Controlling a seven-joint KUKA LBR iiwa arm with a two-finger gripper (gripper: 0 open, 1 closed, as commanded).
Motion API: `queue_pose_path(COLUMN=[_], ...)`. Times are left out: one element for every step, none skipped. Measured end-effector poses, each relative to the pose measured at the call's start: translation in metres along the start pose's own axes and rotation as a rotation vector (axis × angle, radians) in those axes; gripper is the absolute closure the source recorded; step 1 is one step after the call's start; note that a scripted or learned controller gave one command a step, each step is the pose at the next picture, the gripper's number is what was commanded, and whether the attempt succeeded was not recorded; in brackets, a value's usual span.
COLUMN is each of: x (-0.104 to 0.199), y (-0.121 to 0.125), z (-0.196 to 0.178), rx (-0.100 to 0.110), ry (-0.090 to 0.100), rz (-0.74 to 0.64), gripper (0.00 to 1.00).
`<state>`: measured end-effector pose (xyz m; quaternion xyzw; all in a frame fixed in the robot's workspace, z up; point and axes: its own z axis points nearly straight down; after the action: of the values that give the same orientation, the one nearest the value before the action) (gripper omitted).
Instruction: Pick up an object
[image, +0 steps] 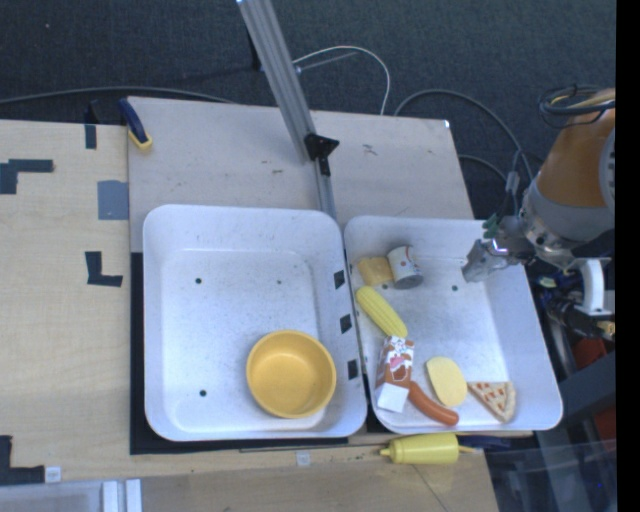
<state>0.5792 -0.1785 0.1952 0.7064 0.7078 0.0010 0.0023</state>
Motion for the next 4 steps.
queue_pose_path(x=[0.000, 0.058, 0.114, 0.162], y=[0.001, 0.003, -0.009, -0.008], z=[-0.020, -0.031, -0.030, -0.038], rx=[0.004, 0.005, 0.007, 0.005], ry=[0.002, 0.004, 0.003, 0.004], rz=[0.000, -0.005, -0.005, -0.006], gripper=[1.00, 1.00, 1.00, 1.00])
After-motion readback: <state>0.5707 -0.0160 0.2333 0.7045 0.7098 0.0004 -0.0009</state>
